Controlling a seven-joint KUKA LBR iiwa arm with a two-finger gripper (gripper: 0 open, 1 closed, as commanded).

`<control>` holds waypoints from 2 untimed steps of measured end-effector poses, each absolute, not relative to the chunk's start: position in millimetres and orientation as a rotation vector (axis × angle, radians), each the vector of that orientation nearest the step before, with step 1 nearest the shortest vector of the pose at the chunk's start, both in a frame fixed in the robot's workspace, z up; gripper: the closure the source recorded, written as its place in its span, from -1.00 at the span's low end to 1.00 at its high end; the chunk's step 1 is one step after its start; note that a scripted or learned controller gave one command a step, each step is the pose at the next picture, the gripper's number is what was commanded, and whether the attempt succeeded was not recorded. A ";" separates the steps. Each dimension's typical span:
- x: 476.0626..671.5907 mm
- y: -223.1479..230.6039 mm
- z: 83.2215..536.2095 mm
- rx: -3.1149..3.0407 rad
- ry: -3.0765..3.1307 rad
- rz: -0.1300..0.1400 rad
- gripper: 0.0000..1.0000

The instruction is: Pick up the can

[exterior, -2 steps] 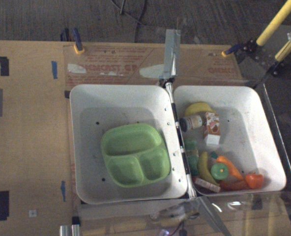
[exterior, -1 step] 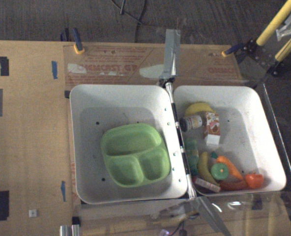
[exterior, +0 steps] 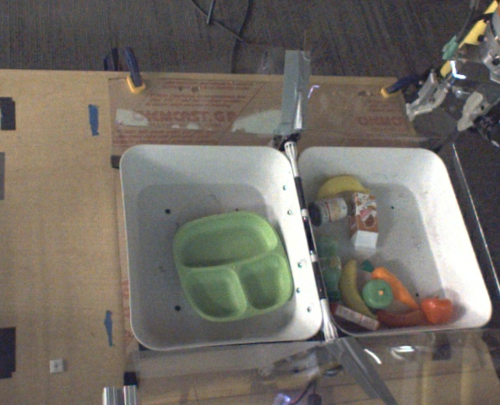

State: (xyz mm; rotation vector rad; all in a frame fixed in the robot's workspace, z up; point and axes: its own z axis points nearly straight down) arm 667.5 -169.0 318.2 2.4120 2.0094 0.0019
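Note:
The can shows as a small round green top in the right bin, near the bin's front wall. It is wedged among toy foods, with a yellow piece on its left and an orange piece on its right. My gripper hangs above the bench beyond the right bin's far right corner, well away from the can. It is open, its two pale fingers spread apart with nothing between them.
The right bin also holds a yellow banana, a small dark bottle, a carton, a white block and red and orange pieces. A green divided plate lies in the left bin.

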 end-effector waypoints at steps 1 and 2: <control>666.9 -162.4 239.2 2.455 1.960 0.000 -1.00; 651.7 -165.6 198.8 2.568 1.814 -0.001 -1.00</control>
